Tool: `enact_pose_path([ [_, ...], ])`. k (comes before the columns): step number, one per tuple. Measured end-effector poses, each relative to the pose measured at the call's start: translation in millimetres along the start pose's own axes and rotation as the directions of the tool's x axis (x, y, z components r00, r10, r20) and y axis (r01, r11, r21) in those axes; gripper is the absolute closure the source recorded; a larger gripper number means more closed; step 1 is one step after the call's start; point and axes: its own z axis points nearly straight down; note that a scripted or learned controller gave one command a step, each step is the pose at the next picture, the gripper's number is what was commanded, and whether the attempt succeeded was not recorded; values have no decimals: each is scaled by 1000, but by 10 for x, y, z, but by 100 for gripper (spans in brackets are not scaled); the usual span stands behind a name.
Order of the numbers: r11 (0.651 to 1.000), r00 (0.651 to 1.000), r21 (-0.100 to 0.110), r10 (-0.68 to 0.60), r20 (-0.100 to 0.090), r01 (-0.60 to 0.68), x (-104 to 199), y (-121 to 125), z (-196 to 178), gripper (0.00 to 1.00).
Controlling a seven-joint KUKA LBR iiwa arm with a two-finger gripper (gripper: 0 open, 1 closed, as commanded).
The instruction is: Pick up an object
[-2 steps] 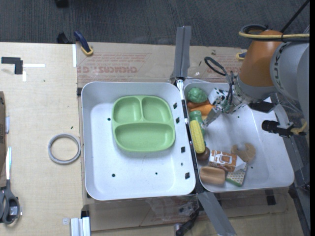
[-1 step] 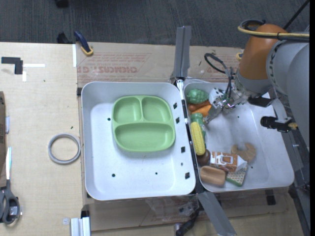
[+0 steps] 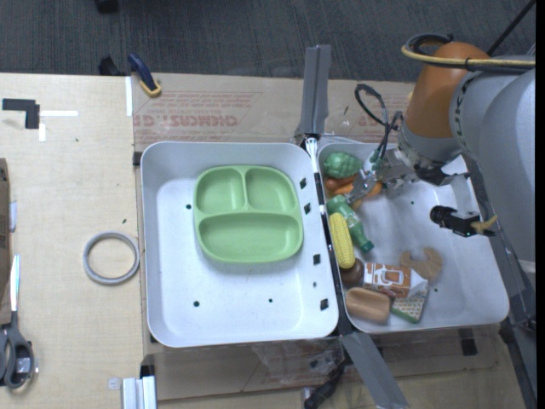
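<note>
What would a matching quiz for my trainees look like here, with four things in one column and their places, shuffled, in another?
Things:
1. green plate
2. corn cob
3. tape ring
4. scissors

Places:
A. bench, just left of the left bin
B. right bin, along its left wall
C. left bin, in its middle
D. bench, near the view's bottom left corner

Pairs: 1-C, 2-B, 3-A, 4-D

Toys crowd the right bin (image 3: 477, 309) along its divider side: lettuce (image 3: 342, 162), corn cob (image 3: 342, 239), packets near the front; bare floor lies right of the corn, with the arm (image 3: 477, 100) overhanging the back
</note>
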Motion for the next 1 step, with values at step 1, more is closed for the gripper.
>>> enact_pose_path([
  [1,1000,1000,-4,-3,5,3,-4,6,-97,100],
])
